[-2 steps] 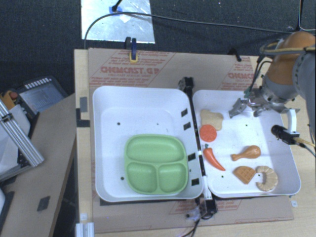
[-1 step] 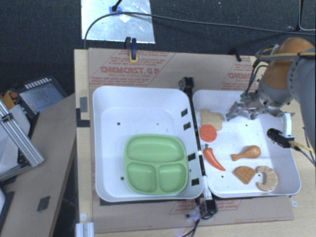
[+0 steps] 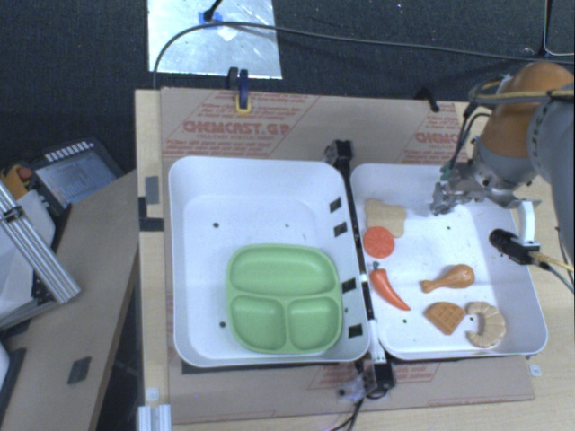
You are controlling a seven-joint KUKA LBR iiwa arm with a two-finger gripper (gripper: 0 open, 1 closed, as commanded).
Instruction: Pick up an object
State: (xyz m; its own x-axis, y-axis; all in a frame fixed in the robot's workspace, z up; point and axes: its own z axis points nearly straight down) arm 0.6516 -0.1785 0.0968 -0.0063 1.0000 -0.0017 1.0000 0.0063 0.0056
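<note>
Your grey KUKA arm, its orange band showing above the wrist, leans in from the right over the far part of the shallow white right-hand bin. Its two-finger gripper points down and leftward just above the bin floor; you cannot tell from this angle how it is set, and no object shows in it.

Below and left of the gripper lies a pale beige flat toy biscuit, with a round red toy tomato slice touching its near edge. An orange-red toy chilli pepper lies nearer you by the divider. Toward the bin's near right you see a brown toy chicken drumstick, an orange-brown wedge-shaped toy pastry and a tan curved toy croissant, the last two just beside each other.

In the shallow white left-hand bin, a light green three-compartment plastic plate sits toward the near side.
</note>
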